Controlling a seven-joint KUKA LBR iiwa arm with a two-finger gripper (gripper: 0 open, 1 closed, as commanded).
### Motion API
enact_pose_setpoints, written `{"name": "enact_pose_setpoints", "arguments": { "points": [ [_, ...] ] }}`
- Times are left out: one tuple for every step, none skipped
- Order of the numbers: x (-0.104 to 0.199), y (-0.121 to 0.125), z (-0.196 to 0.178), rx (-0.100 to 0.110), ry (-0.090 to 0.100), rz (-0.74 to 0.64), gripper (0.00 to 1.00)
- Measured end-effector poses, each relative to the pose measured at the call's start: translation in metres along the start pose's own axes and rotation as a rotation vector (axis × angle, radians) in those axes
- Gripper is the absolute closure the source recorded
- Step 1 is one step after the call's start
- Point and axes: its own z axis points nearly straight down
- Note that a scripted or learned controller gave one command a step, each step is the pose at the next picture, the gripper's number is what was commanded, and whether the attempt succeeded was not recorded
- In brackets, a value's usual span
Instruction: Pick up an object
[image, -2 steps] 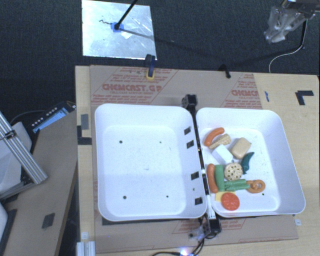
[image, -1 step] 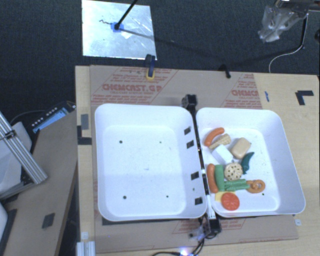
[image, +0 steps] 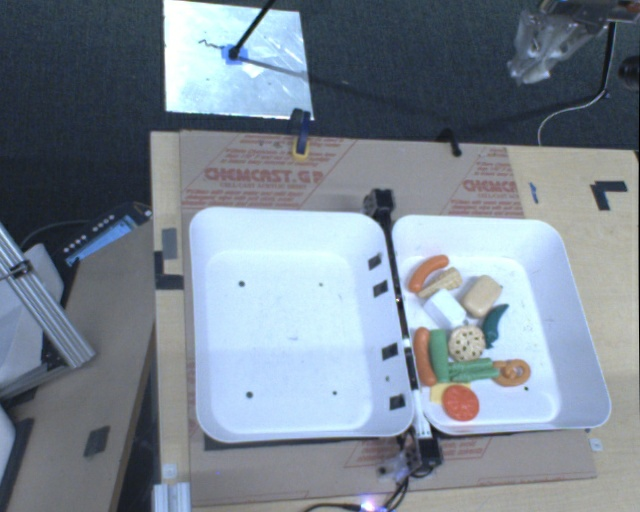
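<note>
- The gripper is seen at the top right edge, above the dark floor and well apart from the bins; it is blurred and partly cut off, so its state cannot be told.
- The objects are piled in the right bin: a sausage, a bread piece, a round cracker, a pretzel and a tomato slice. Several overlap and are hard to separate.
- "CHEMCAST GP" can be read on the brown sheet, behind the left bin.
</note>
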Motion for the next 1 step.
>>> {"name": "enact_pose_setpoints", "arguments": {
  "points": [
    [0.0207,0.0001,0.0,0.0,0.0,-0.001,1.0]
  ]
}}
